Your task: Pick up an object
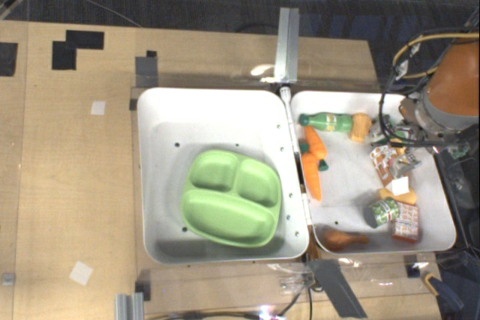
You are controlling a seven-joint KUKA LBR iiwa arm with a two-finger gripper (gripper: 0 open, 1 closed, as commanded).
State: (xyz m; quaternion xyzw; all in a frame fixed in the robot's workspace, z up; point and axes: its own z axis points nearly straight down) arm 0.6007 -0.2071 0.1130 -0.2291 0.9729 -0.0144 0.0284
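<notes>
The right bin (442,236) holds several small items. A green bottle (328,121) with a yellow label lies along the far wall, and a tan piece (361,126) sits at its right end. Two orange carrots (313,161) lie by the left wall. A shiny snack packet (387,161) is in the middle right, with a green can (382,212) and a red box (406,222) nearer the front. A brown item (343,239) rests at the front wall. My gripper (400,137) hangs over the bin's far right, just above the snack packet.
The left bin (161,161) carries a green divided plate (231,196). A metal post (286,49) stands behind the wall that the bins share. The arm's orange band (459,79) and black cables (397,71) crowd the right bin's far right corner.
</notes>
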